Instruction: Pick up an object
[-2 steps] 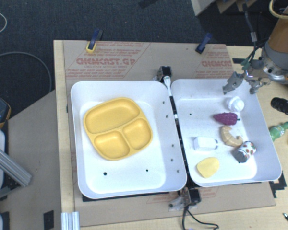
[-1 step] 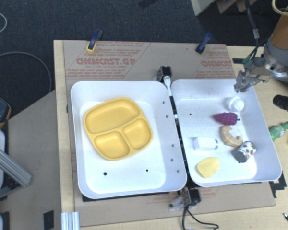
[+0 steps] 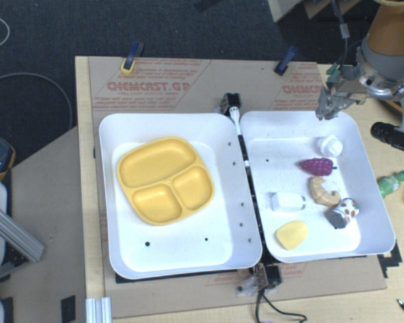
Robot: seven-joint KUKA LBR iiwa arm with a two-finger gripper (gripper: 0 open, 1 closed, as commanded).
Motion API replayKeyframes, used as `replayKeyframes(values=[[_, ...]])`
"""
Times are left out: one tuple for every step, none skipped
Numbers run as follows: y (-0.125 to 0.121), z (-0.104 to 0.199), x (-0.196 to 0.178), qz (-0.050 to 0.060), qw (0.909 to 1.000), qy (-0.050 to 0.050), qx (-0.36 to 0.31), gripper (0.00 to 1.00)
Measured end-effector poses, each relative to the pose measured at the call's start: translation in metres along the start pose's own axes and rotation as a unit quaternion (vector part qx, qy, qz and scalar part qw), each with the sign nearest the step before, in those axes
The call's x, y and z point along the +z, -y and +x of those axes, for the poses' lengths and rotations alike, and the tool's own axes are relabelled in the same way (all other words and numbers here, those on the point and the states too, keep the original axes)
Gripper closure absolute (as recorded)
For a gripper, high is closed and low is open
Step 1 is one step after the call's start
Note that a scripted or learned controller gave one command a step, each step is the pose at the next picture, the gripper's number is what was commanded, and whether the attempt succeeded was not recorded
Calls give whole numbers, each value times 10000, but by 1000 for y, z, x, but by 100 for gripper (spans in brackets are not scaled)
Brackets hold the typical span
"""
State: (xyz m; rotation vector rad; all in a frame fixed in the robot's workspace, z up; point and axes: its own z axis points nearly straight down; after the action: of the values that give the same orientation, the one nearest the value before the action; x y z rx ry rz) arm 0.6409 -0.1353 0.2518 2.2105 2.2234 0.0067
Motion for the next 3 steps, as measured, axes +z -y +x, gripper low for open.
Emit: replayKeyframes(values=[[1,59,-36,4,10000,-3,-3,100],[6,167,-107,-9,10000,-25,-34,100],[12,243,-20,89,10000,-19,-14,100]])
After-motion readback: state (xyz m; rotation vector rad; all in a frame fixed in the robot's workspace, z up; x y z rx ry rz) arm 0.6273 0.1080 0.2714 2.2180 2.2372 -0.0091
